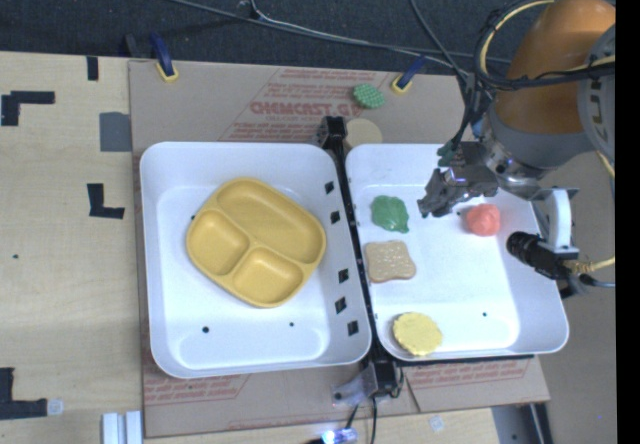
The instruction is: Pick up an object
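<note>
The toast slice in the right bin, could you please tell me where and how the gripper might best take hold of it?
The toast slice lies flat on the floor of the right bin, apart from the green piece and the yellow round. I would come straight down from above and pinch it across its two opposite straight edges, probably across the narrower span.

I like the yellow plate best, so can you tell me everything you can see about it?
The yellow plate lies in the left white bin, turned at a slant to the bin's edges. It looks like smooth plastic, roughly square with rounded corners, and has three hollow sections: one big one and two smaller ones. All three sections look bare. It rests flat on the bin floor, and nothing else touches it. The gripper is over the other bin, well away from it.
</note>
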Tool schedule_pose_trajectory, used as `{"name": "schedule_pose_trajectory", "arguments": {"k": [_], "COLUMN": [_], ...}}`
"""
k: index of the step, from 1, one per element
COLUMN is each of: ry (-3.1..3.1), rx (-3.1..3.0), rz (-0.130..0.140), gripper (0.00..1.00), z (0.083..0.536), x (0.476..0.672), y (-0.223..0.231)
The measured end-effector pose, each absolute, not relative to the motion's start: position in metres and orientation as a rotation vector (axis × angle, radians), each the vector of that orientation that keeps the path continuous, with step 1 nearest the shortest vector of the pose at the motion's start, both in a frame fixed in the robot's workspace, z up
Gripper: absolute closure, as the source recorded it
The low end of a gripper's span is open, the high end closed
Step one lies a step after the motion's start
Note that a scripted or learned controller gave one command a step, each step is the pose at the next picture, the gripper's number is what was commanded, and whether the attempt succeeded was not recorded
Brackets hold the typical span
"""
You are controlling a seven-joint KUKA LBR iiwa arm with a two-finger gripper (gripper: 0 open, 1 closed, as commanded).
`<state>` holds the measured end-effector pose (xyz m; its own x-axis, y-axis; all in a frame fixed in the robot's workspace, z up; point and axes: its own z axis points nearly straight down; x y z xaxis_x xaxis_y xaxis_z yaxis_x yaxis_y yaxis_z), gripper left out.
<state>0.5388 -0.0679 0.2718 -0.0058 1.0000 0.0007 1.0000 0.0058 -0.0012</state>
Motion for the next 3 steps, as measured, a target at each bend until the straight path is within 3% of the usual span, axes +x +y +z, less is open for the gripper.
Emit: {"name": "schedule_pose_trajectory", "arguments": {"k": [3], "ry": [-2.225], "rx": [-2.215], "rz": [0.005], "gripper": [1.0], "z": [0.239], "x": [0.547], "y": [0.086]}}
